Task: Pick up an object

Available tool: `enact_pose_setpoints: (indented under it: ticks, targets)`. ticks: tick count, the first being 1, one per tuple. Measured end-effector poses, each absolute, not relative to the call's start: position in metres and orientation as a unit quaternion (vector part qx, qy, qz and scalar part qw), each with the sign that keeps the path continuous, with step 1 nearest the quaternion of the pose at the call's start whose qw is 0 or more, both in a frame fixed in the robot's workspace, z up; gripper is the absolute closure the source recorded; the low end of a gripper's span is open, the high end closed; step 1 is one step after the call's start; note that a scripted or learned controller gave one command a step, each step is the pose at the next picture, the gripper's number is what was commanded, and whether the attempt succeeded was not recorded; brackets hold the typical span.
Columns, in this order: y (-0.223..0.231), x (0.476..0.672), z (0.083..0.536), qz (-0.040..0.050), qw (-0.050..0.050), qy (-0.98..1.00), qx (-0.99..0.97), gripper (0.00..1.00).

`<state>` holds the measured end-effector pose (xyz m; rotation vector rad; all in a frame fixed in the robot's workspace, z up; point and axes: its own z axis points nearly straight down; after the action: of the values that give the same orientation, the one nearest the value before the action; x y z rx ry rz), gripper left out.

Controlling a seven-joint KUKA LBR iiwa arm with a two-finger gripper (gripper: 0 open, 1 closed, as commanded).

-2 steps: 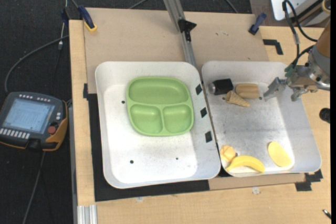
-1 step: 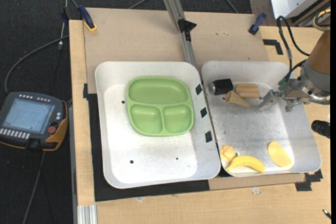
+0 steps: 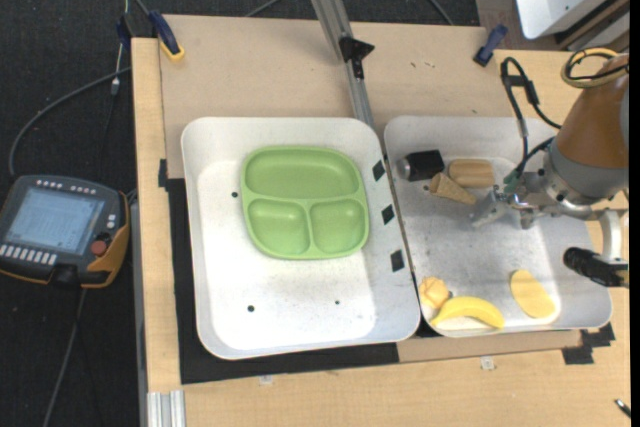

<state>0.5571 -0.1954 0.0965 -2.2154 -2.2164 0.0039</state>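
The bench is seen from a single fixed camera set above it, angled down at a slant. Both white bins are taken in, the left bin and the right bin, from a moderate height, with dark floor included at the left.

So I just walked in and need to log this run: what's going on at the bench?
The arm reaches in from the right, and its gripper is low in the right bin, beside a tan wooden block and a black block. Nothing is visibly held. A banana, a small yellow piece and a yellow oval piece lie near that bin's front. The left bin holds a green divided plate.
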Motion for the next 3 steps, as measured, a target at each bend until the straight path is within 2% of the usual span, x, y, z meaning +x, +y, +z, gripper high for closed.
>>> enact_pose_setpoints:
  ticks: [1, 2, 3]
  targets:
    - [-0.195, 0.558, 0.086, -0.0001, 0.001, -0.707, -0.707, 0.0]
    - [-0.197, 0.56, 0.099, -0.001, -0.003, -0.707, -0.707, 1.0]
    - [-0.204, 0.562, 0.145, -0.0011, -0.003, -0.707, -0.707, 1.0]
